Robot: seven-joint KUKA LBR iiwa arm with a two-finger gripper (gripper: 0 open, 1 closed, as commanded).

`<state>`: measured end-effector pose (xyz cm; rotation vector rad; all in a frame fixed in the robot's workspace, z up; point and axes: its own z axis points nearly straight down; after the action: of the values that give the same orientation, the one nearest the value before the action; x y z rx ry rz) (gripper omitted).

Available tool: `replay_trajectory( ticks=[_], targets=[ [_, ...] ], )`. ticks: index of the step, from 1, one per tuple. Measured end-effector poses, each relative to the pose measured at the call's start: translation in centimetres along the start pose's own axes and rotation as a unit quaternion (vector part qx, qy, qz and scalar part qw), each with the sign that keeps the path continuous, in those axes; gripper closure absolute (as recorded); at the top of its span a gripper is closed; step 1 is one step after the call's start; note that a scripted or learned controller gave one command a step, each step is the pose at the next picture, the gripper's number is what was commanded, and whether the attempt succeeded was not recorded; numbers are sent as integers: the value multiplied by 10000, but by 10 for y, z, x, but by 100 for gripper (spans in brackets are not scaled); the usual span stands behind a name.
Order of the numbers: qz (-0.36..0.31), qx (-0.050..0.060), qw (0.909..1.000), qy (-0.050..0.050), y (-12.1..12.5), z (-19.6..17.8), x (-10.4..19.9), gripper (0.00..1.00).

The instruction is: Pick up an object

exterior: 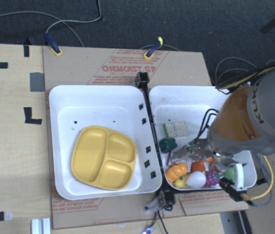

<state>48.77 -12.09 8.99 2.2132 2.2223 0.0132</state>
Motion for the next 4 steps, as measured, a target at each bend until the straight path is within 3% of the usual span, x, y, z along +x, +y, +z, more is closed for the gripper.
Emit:
replay_trajectory(
  ticks=[1, 2, 3, 4],
  targets=[
    [26, 48, 10000, -20, -3, -83, -76, 0],
    [24, 41, 10000, -20, 21, -7, -58, 0],
    [6, -8, 10000, -27, -1, 3, -6, 0],
    [23, 43, 10000, -24, -3, -122, -83, 0]
  ],
)
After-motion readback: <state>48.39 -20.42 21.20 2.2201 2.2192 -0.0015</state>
